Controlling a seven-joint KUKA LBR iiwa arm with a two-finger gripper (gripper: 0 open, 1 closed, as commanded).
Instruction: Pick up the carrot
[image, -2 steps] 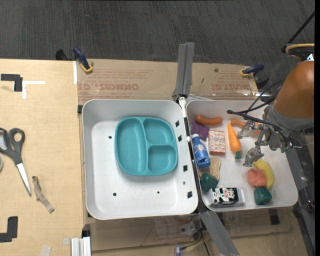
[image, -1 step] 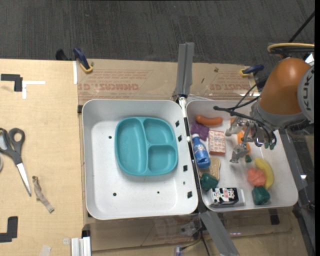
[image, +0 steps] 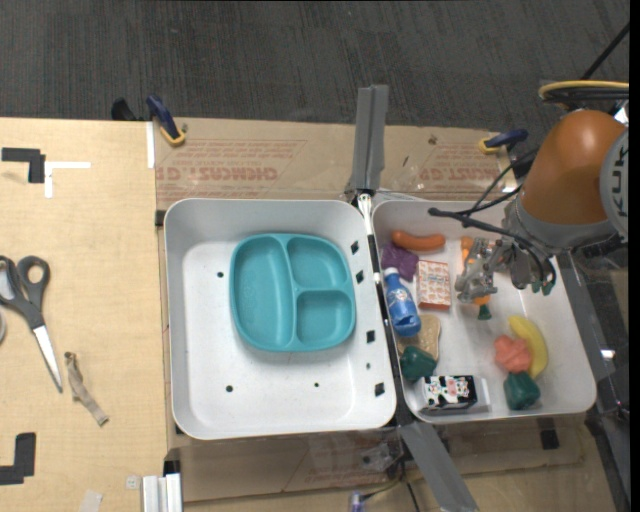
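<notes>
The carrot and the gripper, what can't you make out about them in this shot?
- Carrot: in the camera view the gripper covers most of it; its full shape and length are hidden.
- Grip: too small and cluttered to tell whether the carrot is held.
- Arm: cut off by the right edge.
- Snack box: print too small to read.

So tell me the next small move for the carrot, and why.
Probably a short straight lift, to test the grip. The claw sits low in the right bin, right over the carrot, whose orange body shows at the fingers and green tip just below. Whether the fingers actually clamp it isn't clear, so lift slowly, away from the banana.
</notes>
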